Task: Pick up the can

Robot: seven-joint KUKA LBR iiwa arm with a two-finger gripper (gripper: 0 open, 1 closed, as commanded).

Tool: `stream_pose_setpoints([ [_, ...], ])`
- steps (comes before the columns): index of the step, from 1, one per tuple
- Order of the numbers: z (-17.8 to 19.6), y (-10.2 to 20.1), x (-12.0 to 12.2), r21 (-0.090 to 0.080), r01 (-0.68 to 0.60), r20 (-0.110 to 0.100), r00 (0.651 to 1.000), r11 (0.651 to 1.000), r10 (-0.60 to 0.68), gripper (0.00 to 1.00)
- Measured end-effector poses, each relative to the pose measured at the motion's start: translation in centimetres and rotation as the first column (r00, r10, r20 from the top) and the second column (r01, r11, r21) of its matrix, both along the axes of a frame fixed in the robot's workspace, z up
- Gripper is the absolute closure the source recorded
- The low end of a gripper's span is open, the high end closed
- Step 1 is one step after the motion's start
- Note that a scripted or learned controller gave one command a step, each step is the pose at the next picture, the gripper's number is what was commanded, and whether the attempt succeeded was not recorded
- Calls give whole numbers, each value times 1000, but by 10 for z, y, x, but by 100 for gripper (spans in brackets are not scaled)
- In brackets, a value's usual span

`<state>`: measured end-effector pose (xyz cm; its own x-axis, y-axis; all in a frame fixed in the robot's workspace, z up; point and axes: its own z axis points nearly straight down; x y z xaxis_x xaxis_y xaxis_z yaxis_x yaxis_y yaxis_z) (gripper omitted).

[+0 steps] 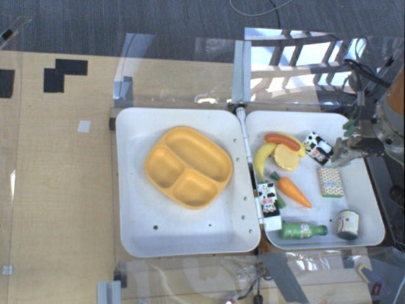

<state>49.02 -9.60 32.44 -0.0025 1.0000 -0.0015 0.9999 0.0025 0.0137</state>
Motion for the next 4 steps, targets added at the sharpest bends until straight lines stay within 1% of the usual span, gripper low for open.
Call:
stream_pose_setpoints([
  [1, 0, 0, 0, 0, 1, 0, 1000, 1000, -1, 0],
  [2, 11, 0, 2, -1, -4, 6, 1000, 1000, 4, 100],
  [3, 83, 43, 21, 0, -143, -5, 990, 990, 143, 100],
  [4, 83, 43, 21, -1, -143, -5, 990, 990, 143, 0],
])
